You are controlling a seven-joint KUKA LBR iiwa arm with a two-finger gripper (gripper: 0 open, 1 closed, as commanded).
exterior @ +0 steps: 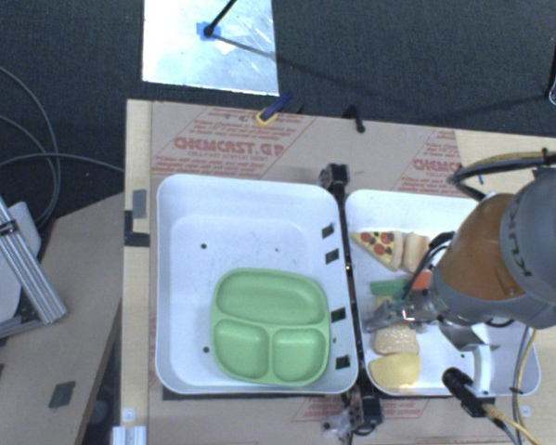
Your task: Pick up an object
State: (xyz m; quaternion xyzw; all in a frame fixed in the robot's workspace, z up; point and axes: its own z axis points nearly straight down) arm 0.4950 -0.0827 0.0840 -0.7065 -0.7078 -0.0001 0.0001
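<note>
Gripper (388,313) low in right bin (381,206), lower centre-right of frame; finger state cannot tell. Green item (384,288) just above it, tan piece (395,340) and yellow piece (396,369) just below. Pizza slice (386,247) above. Left bin (181,203) holds green divided plate (271,326).

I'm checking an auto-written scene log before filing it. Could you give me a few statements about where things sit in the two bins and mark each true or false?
1. The green divided plate lies in the left bin. True.
2. The pizza slice lies on the green plate. False: it lies in the right bin, near its far end.
3. The arm reaches over the right bin. True.
4. The hand hovers above the left bin. False: it is down among the food pieces in the right bin.
</note>
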